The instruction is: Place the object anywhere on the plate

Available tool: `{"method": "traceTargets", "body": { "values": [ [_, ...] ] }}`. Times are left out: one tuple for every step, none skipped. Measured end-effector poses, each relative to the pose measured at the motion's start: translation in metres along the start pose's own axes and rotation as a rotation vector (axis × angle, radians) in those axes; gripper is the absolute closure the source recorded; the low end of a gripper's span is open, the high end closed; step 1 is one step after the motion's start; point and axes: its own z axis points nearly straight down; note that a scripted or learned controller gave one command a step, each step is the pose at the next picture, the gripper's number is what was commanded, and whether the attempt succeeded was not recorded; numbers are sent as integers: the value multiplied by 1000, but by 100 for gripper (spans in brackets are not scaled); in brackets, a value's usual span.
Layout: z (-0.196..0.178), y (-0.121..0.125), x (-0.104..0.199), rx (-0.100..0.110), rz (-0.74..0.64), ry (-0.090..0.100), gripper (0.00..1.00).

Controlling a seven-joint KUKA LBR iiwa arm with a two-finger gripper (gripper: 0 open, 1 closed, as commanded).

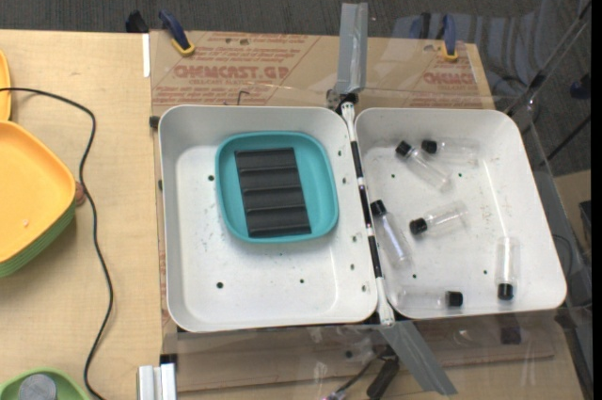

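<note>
Here was the bench from above — two shallow white bins side by side. The left white bin [183,229] carried the teal rounded-square plate [229,191], sitting toward the bin's upper middle, with a black ribbed insert [273,191] lying flat inside it.

Over in the right white bin [531,191] lay the task's things: several small clear vials with black caps, all well apart from the plate. One clear vial [421,165] lay tilted near the top, with another black cap [430,146] just beside it. A second vial [440,220] rested near the middle, a third vial [389,232] lay along the divider between the bins, and a fourth vial [506,264] lay lengthwise near the right wall. A loose-looking black cap [453,299] sat by the near rim; whether a tube was attached, I could not tell.

The gripper's state — apart or together — could not be told.

Behind the bins lay brown printed cardboard [245,69], pinned by a blue clamp [176,31]. On the pale wooden bench [85,97] at left sat stacked yellow dishes [28,196], with a black cable [95,200] looping past them.
</note>
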Motion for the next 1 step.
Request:
{"method": "traceTargets", "body": {
  "values": [
    [0, 0, 0, 0, 0, 0, 0]
  ]
}}
